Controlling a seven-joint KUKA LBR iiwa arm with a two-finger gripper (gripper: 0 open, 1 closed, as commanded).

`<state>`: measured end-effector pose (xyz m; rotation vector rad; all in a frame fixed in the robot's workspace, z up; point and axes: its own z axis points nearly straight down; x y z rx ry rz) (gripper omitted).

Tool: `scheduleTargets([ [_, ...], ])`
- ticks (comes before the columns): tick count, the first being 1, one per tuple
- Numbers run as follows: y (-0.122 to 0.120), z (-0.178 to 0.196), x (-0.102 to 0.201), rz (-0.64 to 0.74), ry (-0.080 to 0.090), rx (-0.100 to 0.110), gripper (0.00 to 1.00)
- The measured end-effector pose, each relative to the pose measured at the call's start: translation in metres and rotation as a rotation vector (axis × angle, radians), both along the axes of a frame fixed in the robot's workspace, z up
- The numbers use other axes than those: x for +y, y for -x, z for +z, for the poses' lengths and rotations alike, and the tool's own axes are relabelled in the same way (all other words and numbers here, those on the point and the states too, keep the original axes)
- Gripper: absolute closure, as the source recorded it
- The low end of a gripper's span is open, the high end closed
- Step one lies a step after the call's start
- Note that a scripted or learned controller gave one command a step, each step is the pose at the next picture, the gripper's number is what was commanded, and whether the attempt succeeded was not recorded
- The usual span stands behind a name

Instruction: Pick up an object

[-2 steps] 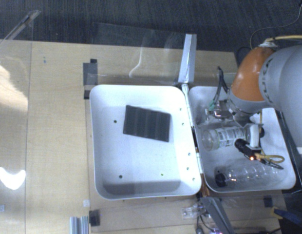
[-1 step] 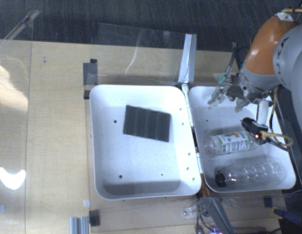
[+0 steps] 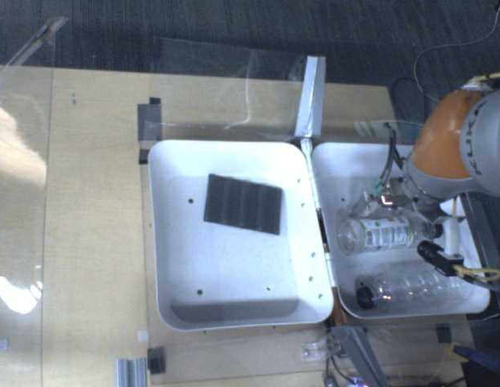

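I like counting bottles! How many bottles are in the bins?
2, both lying in the right bin. One bottle with a label lies in the middle, by the gripper. One clear bottle with a black cap lies near the front wall. The arm may hide more.

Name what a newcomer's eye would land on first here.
First the dark ribbed pad, alone in the left bin. Then the orange-banded arm reaching in from the right over the right bin, where two clear plastic bottles lie on their sides.

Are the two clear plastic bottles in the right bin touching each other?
Apart. The camera view shows a strip of white bin floor between the labelled bottle and the dark-capped bottle.
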<state>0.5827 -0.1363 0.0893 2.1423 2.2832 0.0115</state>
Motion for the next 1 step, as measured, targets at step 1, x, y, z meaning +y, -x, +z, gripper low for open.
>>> scheduleTargets([
  [1,-0.0290,-0.0001,0.0454,0.240,0.001,0.000,0.00],
])
